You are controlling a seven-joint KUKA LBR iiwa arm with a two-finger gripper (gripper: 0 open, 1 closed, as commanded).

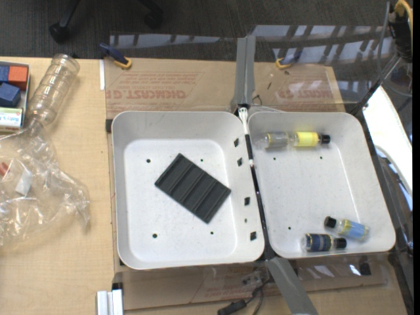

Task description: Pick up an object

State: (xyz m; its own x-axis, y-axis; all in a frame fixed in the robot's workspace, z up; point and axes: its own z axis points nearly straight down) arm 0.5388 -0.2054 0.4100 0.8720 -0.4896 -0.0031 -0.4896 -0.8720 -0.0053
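Bins side by side on the bench, with objects lying loose in both.

Left bin (pixel 131 241) holds a dark ribbed rectangular pad (pixel 192 188), lying flat and turned at a slant near the bin's middle. Right bin (pixel 367 176) holds three small bottles: a clear bottle with a yellow body and dark cap (pixel 296 138) lying on its side along the far wall, and, in the near right corner, a dark blue bottle (pixel 323 242) lying just beside a pale blue bottle with a yellow band (pixel 348 228) (the two are close, though whether they touch is unclear). Gripper state cannot be told from this view. On the wooden bench to the left lie an empty clear plastic bottle (pixel 51 88), crumpled clear wrap (pixel 36 182) and a box of coloured blocks (pixel 13 87).
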